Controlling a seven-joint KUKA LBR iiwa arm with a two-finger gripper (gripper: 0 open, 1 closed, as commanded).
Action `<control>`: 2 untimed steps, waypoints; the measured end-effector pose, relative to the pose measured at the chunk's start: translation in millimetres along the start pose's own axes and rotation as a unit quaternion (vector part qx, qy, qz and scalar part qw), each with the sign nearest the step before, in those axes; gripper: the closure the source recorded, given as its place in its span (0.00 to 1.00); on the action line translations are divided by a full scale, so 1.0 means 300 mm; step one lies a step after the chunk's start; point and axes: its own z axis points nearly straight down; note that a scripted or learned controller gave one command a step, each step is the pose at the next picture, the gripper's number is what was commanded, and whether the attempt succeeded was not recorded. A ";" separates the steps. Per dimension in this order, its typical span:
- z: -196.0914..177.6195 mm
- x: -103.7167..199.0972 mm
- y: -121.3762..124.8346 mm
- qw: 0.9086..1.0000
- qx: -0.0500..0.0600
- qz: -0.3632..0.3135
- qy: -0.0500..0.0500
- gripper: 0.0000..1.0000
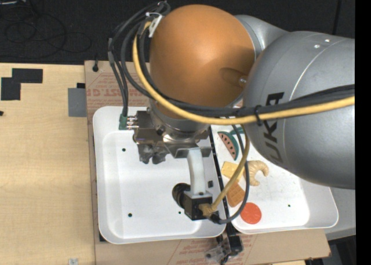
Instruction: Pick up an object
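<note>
Two shallow white bins noted in the camera view, smooth and glossy with rounded corners and low rims, side by side on a bench (46, 171) of pale brown board with a matte grain.

Found the arm (313, 101) reaching in from the view's right, a bulky grey casing with a satin sheen. Above the wrist, an orange band (197, 55), domed and polished. Yellow and black cables looped round it.

Saw the gripper (152, 155) as dark, blocky metal, low over the bin on the view's left (110, 200), near its far wall. Could not tell how wide it stood, nor whether it had hold of anything — hidden by the wrist above it.

Found the loose pieces in the bin on the view's right (307, 211), apart from the gripper and close to the wall shared with the other bin:
- a flat round orange disc (251, 214) toward the near rim
- a tan wedge (236, 196) just beside it
- a pale yellow block (229, 169) farther back
- a cream curved piece (259, 170), hooked at one end, next to the block
- a red slice with dark stripes and a green edge (228, 143), partly covered by the arm
</note>
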 end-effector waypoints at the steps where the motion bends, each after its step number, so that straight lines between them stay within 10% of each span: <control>1: -0.029 -0.001 0.007 1.000 -0.008 0.001 0.004 0.00; 2: -0.486 -0.008 0.323 1.000 -0.017 0.001 0.007 0.00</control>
